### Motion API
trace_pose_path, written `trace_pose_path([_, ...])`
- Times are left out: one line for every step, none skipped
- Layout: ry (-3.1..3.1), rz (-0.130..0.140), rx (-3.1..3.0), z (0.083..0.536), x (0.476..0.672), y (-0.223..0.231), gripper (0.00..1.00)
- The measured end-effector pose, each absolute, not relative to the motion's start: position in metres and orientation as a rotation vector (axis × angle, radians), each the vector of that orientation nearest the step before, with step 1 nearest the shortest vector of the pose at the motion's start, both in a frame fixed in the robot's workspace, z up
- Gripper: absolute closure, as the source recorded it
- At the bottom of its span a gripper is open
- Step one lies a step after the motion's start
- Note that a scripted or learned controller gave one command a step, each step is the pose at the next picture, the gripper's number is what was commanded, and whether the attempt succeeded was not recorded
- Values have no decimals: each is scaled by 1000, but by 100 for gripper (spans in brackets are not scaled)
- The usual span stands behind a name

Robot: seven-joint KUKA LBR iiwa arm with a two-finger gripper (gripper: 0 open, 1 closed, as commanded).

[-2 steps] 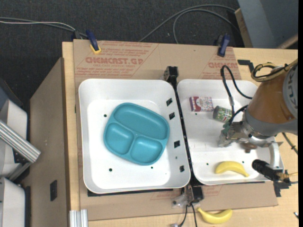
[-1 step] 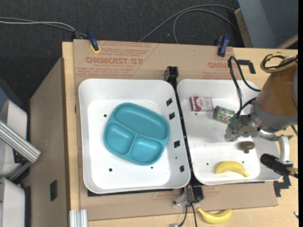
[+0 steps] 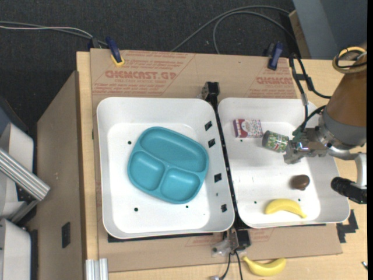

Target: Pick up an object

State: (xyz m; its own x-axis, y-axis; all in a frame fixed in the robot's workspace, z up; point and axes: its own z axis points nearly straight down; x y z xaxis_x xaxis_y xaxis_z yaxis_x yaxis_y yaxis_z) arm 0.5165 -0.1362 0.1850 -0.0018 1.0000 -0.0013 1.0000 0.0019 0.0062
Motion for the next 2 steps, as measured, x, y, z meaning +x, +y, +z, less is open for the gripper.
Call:
trace_pose_path([2220, 5, 2216, 229, 521, -138, 100])
trace_pose_path([2232, 2, 2217, 225, 518, -77, 100])
